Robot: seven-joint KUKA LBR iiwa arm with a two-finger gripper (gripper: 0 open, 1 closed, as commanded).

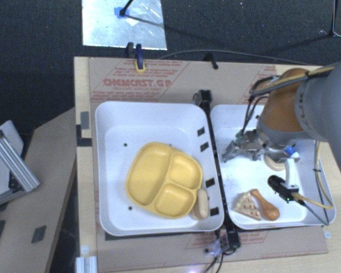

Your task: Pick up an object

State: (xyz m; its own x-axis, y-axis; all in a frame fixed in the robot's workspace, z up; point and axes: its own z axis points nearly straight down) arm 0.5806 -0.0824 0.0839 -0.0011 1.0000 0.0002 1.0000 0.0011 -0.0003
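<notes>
My gripper (pixel 236 150) hangs over the left part of the right bin (pixel 233 118), above bare bin floor, open with nothing between its fingers. A cream round object (pixel 274 163) lies just to its right, partly hidden by the wrist. Near the bin's front edge lie a brown drumstick (pixel 265 205) and a tan wedge-shaped slice (pixel 246 204), touching each other. In the left bin (pixel 119 118) a yellow divided plate (pixel 163 179) rests on the floor. A beige oblong piece (pixel 201 203) lies against the plate's right front edge.
The grey arm with its orange band (pixel 284 104) covers the right bin's back right. A black divider (pixel 213 158) runs between the two bins. Beyond the bins lies cardboard with a clamp (pixel 138 57) at its far edge.
</notes>
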